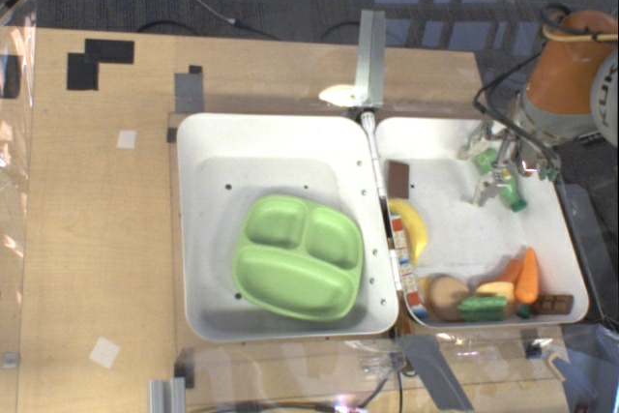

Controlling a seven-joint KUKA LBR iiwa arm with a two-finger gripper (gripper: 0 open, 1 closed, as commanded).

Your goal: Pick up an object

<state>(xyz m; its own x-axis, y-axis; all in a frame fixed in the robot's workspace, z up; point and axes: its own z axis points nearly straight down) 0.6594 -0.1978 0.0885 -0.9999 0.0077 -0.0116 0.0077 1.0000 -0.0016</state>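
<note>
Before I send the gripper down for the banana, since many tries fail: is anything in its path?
Nothing visible stands between them. The gripper hangs at the right bin's far end; bare white floor lies between it and the banana by the divider.

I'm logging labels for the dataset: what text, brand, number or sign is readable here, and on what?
Nothing reads clearly.
Arm's white housing: dark lettering, cut off at the frame edge, unreadable.
Striped strip along the right bin's left wall: red and white marks, too blurred to read.
</note>
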